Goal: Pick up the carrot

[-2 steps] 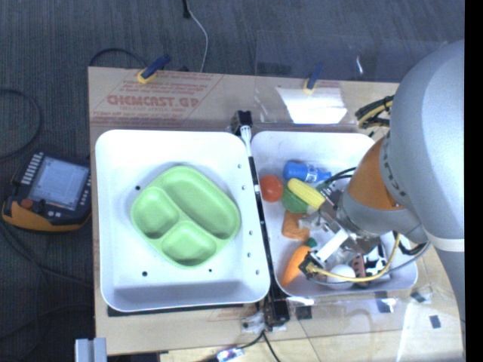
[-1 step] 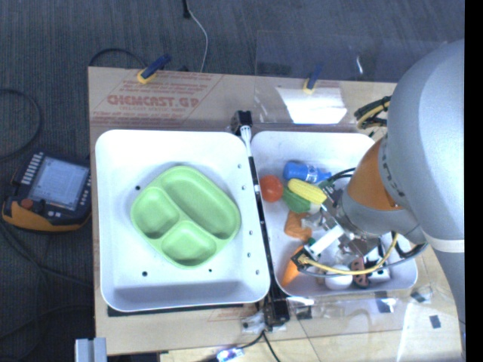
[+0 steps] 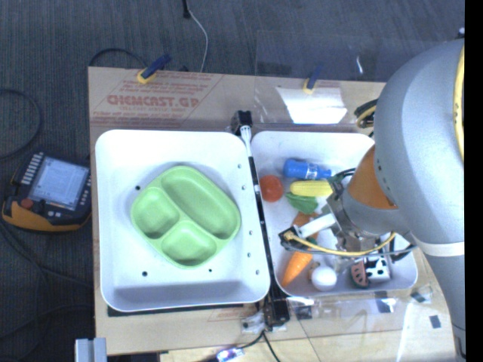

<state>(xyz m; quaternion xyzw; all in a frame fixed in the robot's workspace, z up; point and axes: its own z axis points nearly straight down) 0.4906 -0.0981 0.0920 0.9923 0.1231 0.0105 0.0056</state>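
Observation:
The carrot (image 3: 296,265) is a short orange cone lying near the front left of the right bin (image 3: 260,225), its tip pointing toward the front left corner. My gripper (image 3: 337,236) hangs low over the middle of that bin, below the orange wrist band, just right of and slightly behind the carrot. The big grey arm covers the bin's right side. Nothing shows in the gripper's grasp.
Around the carrot lie a white egg (image 3: 324,278), a red tomato (image 3: 271,188), a yellow corn cob (image 3: 311,189), a blue object (image 3: 305,170) and a black-and-white die (image 3: 375,271). A green divided plate (image 3: 186,215) sits in the left bin (image 3: 113,225).

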